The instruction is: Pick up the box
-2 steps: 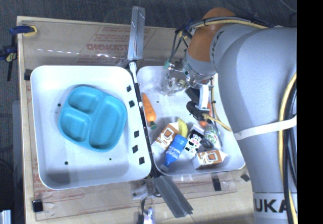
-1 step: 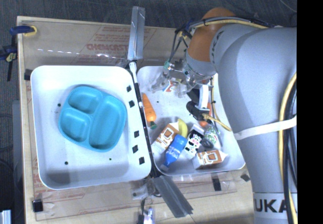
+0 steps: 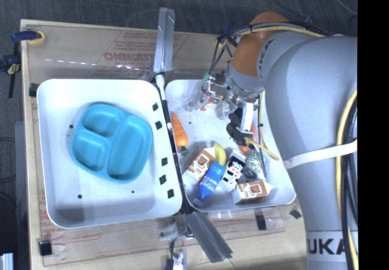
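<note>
Several small boxes lie in the right bin near its front. A brown and white carton rests beside the carrot. A black and white patterned box sits in the middle. Another brown and white carton lies at the front right corner. My gripper hangs over the far part of the right bin, well behind the boxes and apart from them. The wrist and arm hide the bin's right side.
An orange carrot lies along the right bin's left wall. A blue bottle, a yellow item and a green item crowd the boxes. The left bin holds a blue divided tray.
</note>
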